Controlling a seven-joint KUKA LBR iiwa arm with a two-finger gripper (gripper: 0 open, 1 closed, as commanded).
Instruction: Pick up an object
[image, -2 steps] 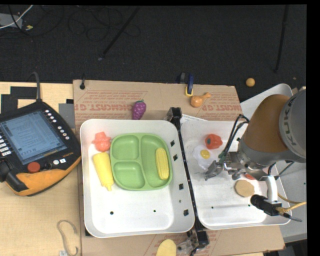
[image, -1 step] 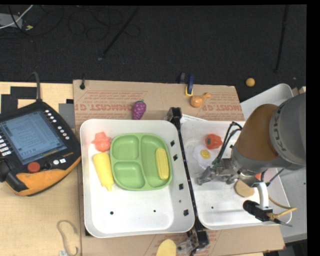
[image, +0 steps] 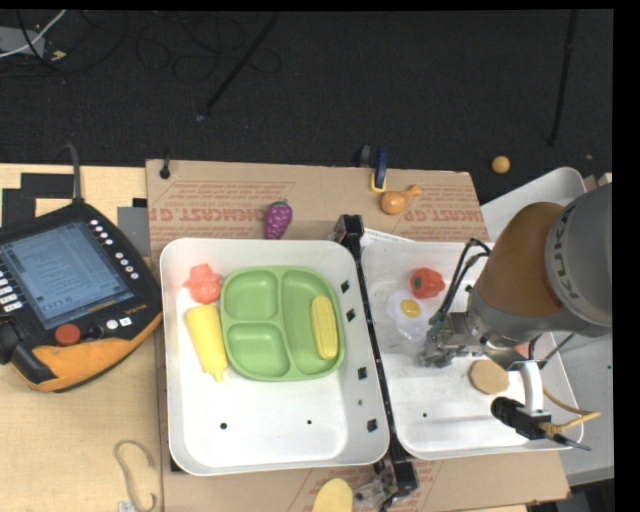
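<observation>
My gripper (image: 436, 352) reaches down into the right bin (image: 440, 425), just below a fried-egg toy (image: 409, 309) with a yellow centre. A red-orange toy (image: 427, 282) lies further back in that bin. A tan round piece (image: 489, 376) sits to the right of the gripper, partly under the arm. In the left bin (image: 260, 430) a green divided plate (image: 280, 325) carries a corn cob (image: 323, 327). A yellow banana-like toy (image: 206, 340) and a pink toy (image: 203, 284) lie left of the plate.
A purple grape toy (image: 278, 218) and an orange pear-shaped toy (image: 397, 199) rest on the cardboard behind the bins. A teach pendant (image: 70, 290) sits on the bench at left. A yellow object (image: 333, 494) lies at the front edge.
</observation>
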